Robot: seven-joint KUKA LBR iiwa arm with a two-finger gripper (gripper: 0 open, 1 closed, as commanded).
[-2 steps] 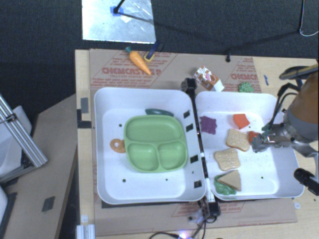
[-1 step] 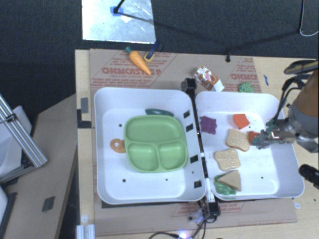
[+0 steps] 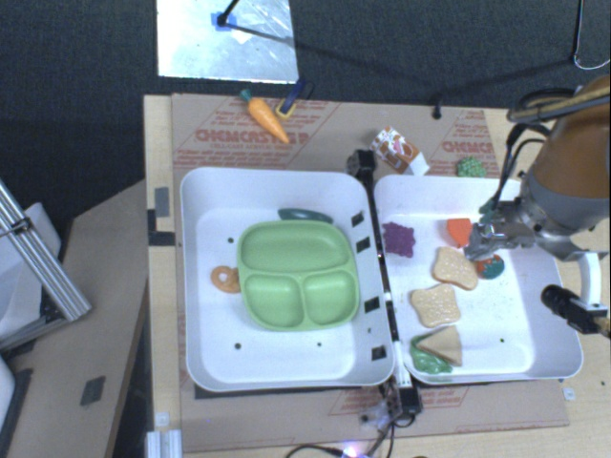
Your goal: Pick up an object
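Note:
My gripper (image 3: 484, 243) hangs low in the right bin (image 3: 549, 356), near its upper middle. It sits just right of an orange-red piece (image 3: 458, 230) and over a teal round item (image 3: 492, 267), which it partly hides. A tan toast slice (image 3: 454, 268) lies just below-left of the gripper. A second toast slice (image 3: 435, 304) and a sandwich wedge with green filling (image 3: 436, 349) lie further toward the front. A purple grape bunch (image 3: 398, 239) rests at the bin's left side.
The left bin (image 3: 205, 256) holds a green divided plate (image 3: 297, 275), a small orange ring (image 3: 225, 279) and a dark green piece (image 3: 305, 216). Behind the bins lie a toy carrot (image 3: 268, 119), a small printed carton (image 3: 396, 150) and a green lump (image 3: 469, 168).

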